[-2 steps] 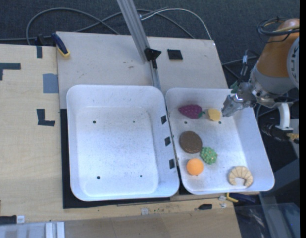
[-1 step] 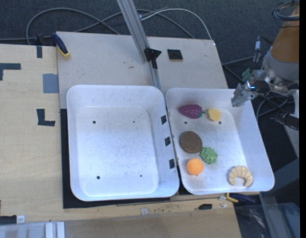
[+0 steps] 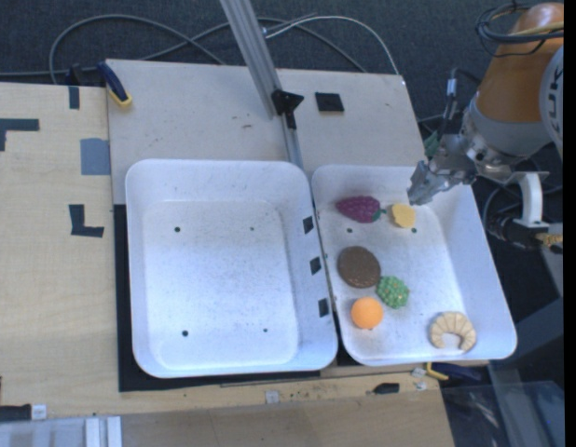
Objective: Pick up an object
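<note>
Grey gripper (image 3: 426, 192) hangs just above the yellow piece (image 3: 403, 216), nothing visibly held; whether its fingers are spread I cannot tell. Judged: approach step, next a straight descent onto it. Beside that piece in the right bin (image 3: 474, 250) lie a purple cluster (image 3: 360, 209), brown disc (image 3: 359, 266), green lump (image 3: 393, 291), orange ball (image 3: 367, 313), croissant (image 3: 453, 331).

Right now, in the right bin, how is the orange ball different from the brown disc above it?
The orange ball is bright orange and round; the brown disc is dark brown and looks flat. The ball is smaller than the disc. The ball lies nearer the bin's front edge, the disc nearer its middle. Both rest on the floor of the right bin, untouched.
</note>
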